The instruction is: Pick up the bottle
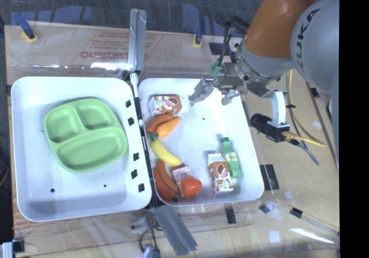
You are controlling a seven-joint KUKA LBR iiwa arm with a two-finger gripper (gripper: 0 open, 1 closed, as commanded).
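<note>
Bottle [230, 158], lying below the spread, empty end effector [214, 93]: judged light, rigid, slippery; best gripped across the body.

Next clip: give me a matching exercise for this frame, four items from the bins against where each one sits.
Things:
1. green divided plate
2. bottle
3. banana
4. tool

Places:
A. lying near the right bin's right wall, beside a small carton
B. above the far part of the right bin, with nothing between its fingers
C. in the left bin
D. along the right bin's left side, below the orange carrot

Pairs: 1-C, 2-A, 3-D, 4-B
</note>
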